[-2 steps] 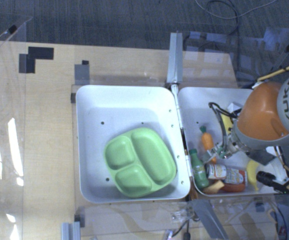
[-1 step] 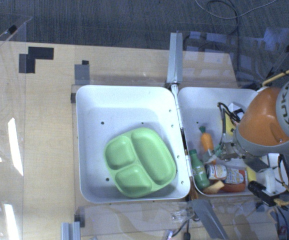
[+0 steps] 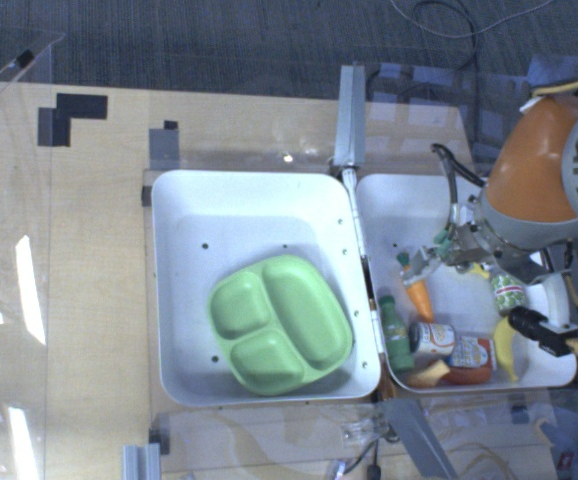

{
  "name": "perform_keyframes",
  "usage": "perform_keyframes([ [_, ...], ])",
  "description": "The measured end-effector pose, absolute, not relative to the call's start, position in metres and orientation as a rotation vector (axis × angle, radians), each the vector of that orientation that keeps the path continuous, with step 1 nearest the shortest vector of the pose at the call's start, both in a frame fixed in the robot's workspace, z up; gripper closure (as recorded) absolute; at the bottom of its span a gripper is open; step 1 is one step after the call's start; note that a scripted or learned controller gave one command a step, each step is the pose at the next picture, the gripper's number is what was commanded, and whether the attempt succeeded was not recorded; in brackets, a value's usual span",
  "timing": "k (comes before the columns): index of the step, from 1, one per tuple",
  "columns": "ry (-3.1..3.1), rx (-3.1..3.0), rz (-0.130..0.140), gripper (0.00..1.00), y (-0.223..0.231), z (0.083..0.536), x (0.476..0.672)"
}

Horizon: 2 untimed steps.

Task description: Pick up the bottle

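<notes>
A small green bottle [image 3: 395, 330] lies along the left wall of the right bin [image 3: 399, 203], cap towards the back. A second bottle with a green and white label [image 3: 508, 291] lies near that bin's right side, partly under the arm. My gripper [image 3: 445, 249] hangs over the middle of the right bin, just above and right of an orange carrot [image 3: 419, 297] with a green top. It stands behind and to the right of the green bottle, apart from it. The view is too cluttered there to tell how the gripper stands.
The left bin [image 3: 184, 268] holds a light green divided plate [image 3: 281, 323]. Near the right bin's front lie a can [image 3: 434, 338], a red packet [image 3: 472, 356], a banana [image 3: 507, 348] and a yellowish piece [image 3: 428, 373]. A metal post [image 3: 349, 118] rises behind the bins.
</notes>
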State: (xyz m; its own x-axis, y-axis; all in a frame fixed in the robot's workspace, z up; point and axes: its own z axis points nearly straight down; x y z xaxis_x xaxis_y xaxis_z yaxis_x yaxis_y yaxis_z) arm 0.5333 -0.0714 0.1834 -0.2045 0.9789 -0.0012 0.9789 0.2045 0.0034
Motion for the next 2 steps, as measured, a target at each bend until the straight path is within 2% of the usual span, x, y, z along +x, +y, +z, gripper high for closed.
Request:
perform_keyframes([
  [1, 2.677, 1.634, 0.003, 0.0, -0.114, 0.092, 0.491],
  [2, 2.422, 1.975, 0.007, 0.0, -0.097, 0.089, 0.491],
])
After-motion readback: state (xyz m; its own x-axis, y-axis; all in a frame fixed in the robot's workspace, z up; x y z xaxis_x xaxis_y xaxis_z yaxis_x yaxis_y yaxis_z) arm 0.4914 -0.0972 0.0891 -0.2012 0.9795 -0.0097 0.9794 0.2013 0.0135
